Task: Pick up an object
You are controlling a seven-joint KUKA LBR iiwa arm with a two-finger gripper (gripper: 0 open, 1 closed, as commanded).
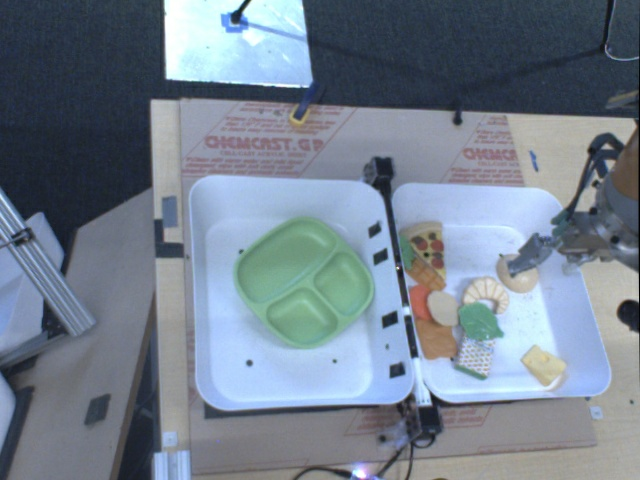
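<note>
Over the right bin [575, 313], the gripper [520, 264] reaches leftward, low.

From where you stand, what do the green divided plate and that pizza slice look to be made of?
The green divided plate looks like moulded plastic: one even pale green, smooth, with soft rounded compartment walls and a dull sheen. The pizza slice seems to be toy food, probably plastic or rubber, judging by its flat, bright colours; the view is too coarse to say which.
</note>
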